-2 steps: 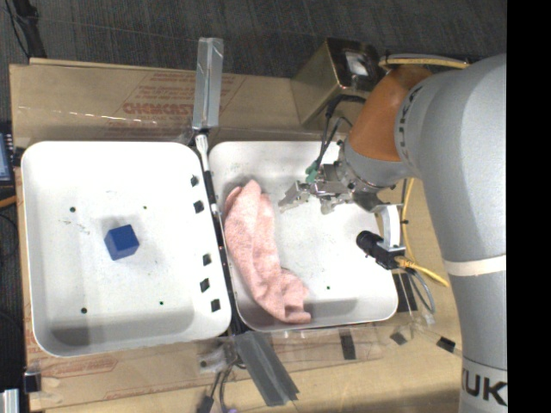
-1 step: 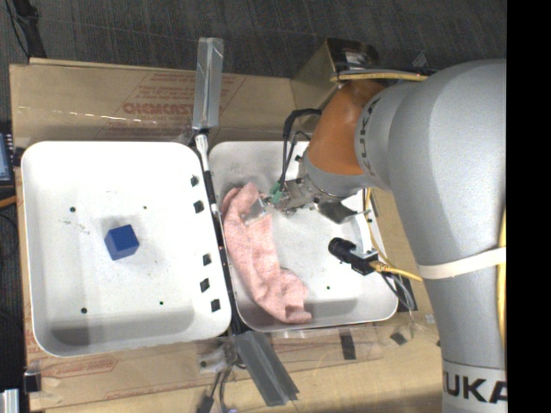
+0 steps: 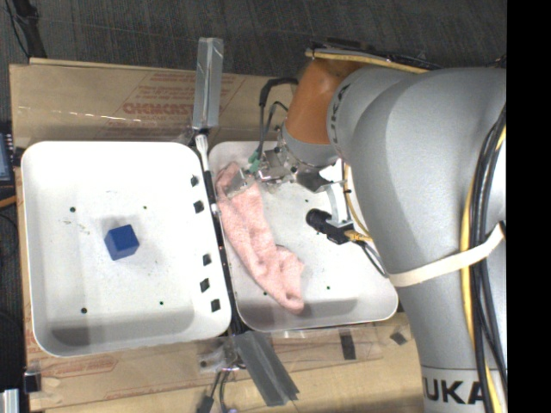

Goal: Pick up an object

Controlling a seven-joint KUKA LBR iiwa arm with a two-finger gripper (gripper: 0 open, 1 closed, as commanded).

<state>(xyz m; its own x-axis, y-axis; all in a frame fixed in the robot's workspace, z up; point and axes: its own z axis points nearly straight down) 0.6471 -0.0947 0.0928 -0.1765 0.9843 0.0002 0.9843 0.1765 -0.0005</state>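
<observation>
The worktop (image 3: 103,101) is a brown board lying on a dark floor, and it carries two shallow white bins side by side. The big grey arm (image 3: 430,188) comes in from the right and covers a part of the right bin (image 3: 344,304). Its orange band sits above the wrist, and the pincer (image 3: 263,169) hangs low over the upper left corner of this bin, just at the top end of a pink cloth (image 3: 258,243). Whether the pincer is spread or pressed together cannot be told from here, because the wrist hides it.

The left bin (image 3: 52,231) holds one small blue cube (image 3: 121,241), well apart from every wall. The right bin holds the pink cloth, which lies as a long crumpled strip along the left wall, from the top corner down to the front.

The cloth looks light, soft and not fragile. It will probably sag and stretch when lifted, so a pinch on a raised fold, deep enough to catch several layers, seems best. The cube looks stiff and light, with flat faces for a grip.
</observation>
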